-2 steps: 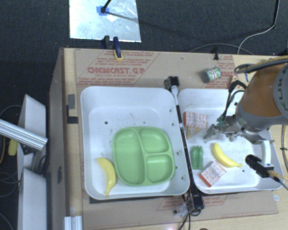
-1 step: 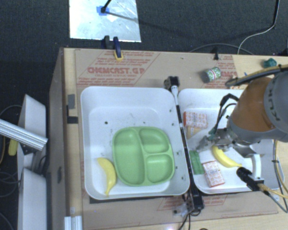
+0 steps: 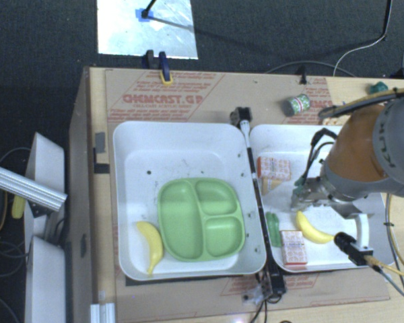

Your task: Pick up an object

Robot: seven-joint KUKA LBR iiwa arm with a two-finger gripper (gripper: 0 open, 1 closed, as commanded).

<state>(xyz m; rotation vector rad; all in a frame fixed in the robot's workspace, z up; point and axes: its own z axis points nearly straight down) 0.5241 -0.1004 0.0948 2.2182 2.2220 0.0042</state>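
My gripper [image 3: 304, 198] hangs low in the right bin [image 3: 283, 134], just above the upper end of a yellow banana [image 3: 314, 229] that lies on the bin floor. Left of the gripper a small box with red and white print [image 3: 273, 171] rests near the bin's left wall. A green flat piece [image 3: 273, 228] and a second red-printed box [image 3: 293, 247] sit at the bin's front left. The arm [image 3: 370, 150] hides the bin's right part.
The left bin [image 3: 141, 140] holds a green divided plate [image 3: 200, 218] and another banana [image 3: 150, 244] at its front left. A small green can [image 3: 297, 103] stands on the cardboard behind the right bin. Cables run along the bench's right side.
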